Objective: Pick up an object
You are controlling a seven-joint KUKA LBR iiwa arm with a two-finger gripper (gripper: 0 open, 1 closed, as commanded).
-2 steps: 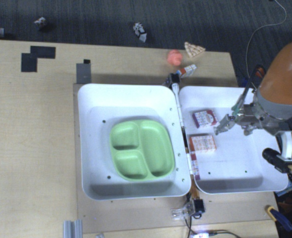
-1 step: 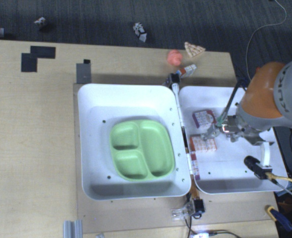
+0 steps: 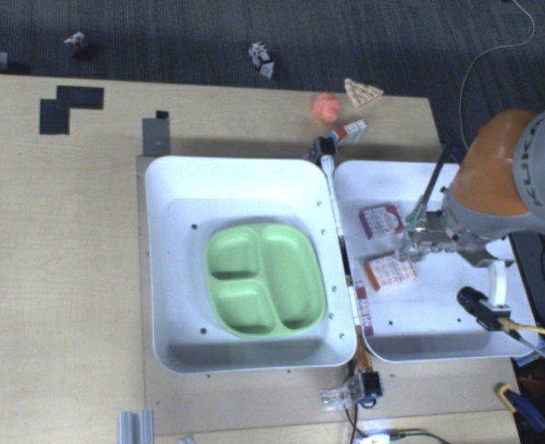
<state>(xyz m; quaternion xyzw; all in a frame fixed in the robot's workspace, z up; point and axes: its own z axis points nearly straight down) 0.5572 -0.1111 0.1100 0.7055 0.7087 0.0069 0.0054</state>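
The arm (image 3: pixel 494 169) is reaching in from 3 o'clock over the right bin (image 3: pixel 439 326). The gripper (image 3: pixel 411 244) is hanging at about 9 o'clock from that bin's middle; whether it is spread or pressed together cannot be told, and nothing is showing in its grasp. Two packets are lying on the bin floor. The upper packet (image 3: pixel 380 220) is sitting at 10 o'clock from the gripper, near it. The lower packet (image 3: pixel 390 271) is lying at 7 o'clock, just beside the tip; contact cannot be told. The left bin (image 3: pixel 179 211) is holding a green tray (image 3: pixel 265 278) at its middle. On the bench (image 3: pixel 59 248), a pink ball (image 3: pixel 325 107) is resting at 12 o'clock from the bins' shared edge.
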